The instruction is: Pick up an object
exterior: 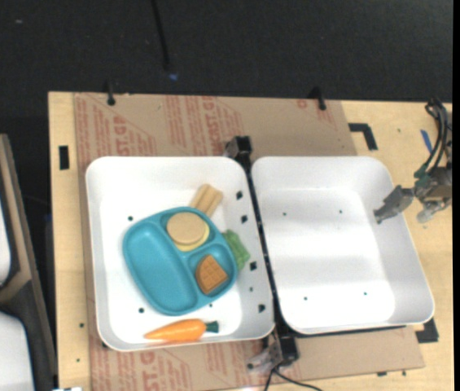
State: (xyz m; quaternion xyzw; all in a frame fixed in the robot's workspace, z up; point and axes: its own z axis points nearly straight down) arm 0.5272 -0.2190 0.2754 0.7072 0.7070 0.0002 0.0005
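Camera view: blue tray (158,271) in left bin (103,194)

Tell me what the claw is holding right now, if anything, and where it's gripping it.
Nothing is held. The claw sits at the right bin's right edge, nothing between its fingers; the carrot and blue tray lie in the left bin.

Not much to read here. The brown board (173,120) under the bins has faint red printed lettering running along its edges, but it's way too blurry and small to make out any actual words.
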